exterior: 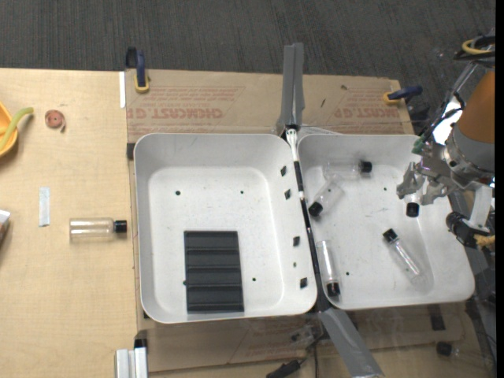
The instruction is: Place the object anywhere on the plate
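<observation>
I have one fixed camera, high above the bench (pixel 71 156), looking down at a slant from some way off. Both white bins (pixel 157 164) fit in frame, with dark floor (pixel 236 14) along the top.

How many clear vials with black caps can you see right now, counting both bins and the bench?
5, possibly more behind the arm. Four lie in the right bin: vial one near the back, vial two toward the left wall, vial three front left, vial four front right. Vial five lies on the bench, left of the left bin.
</observation>
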